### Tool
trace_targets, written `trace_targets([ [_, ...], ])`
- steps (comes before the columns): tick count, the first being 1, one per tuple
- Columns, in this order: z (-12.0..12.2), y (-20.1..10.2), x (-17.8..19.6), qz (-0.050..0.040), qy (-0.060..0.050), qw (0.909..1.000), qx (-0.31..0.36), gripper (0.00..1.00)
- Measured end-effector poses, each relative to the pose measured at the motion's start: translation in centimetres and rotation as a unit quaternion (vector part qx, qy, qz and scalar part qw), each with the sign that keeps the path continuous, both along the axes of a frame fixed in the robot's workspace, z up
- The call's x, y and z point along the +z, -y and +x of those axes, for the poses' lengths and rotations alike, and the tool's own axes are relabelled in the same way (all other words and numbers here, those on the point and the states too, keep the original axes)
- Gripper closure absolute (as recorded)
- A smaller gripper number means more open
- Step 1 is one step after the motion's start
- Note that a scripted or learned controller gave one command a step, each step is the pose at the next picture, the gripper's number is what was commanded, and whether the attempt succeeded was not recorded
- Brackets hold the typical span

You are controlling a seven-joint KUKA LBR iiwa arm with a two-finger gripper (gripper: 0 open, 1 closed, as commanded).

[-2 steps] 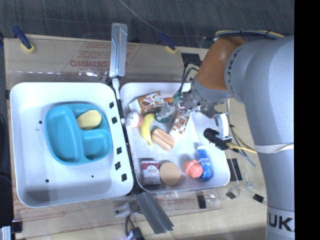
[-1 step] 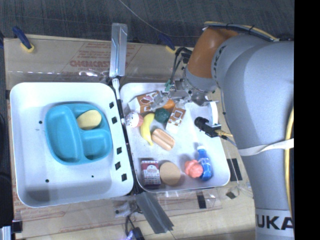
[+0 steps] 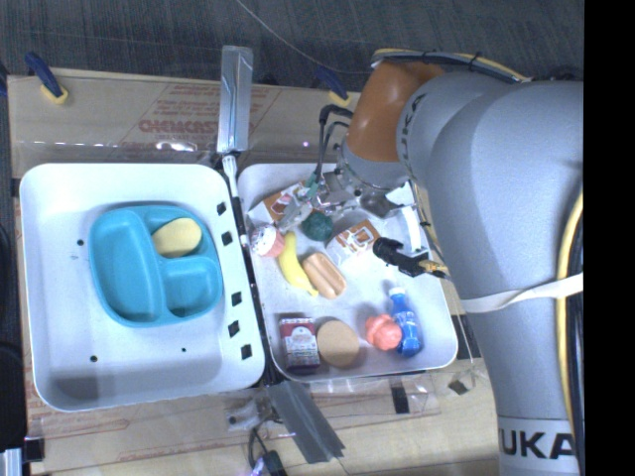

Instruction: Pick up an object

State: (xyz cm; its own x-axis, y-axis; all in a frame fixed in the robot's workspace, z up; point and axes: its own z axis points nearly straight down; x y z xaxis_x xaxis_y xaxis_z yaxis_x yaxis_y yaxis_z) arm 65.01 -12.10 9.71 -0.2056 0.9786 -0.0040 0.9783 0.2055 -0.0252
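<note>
Toys crowd the right bin: banana, hot dog, blue bottle. Reaching from the right, the end effector hangs low over a dark green item; its grip state I cannot tell.

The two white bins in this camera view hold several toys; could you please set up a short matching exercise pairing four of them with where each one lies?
Things:
1. yellow potato-shaped toy
2. toy banana
3. blue bottle
4. small red box

Places:
A. right bin, near its front left corner
B. on the blue divided tray in the left bin
C. right bin, beside the toy hot dog
D. right bin, next to the pink-orange toy

Pairs: 1-B, 2-C, 3-D, 4-A
</note>
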Motion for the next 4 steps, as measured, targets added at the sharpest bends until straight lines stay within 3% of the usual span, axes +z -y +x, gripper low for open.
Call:
trace_targets([
  [1,0.2,-0.7,0.7,0.0028,0.003,1.0000,0.006,1.00],
  [2,-2.4,2.0,5.2,0.0048,0.012,0.9987,0.050,1.00],
  [3,-2.4,2.0,6.2,0.0050,0.011,0.9986,0.052,1.00],
  [4,-2.4,2.0,6.2,0.0050,0.010,0.9986,0.052,0.00],
])
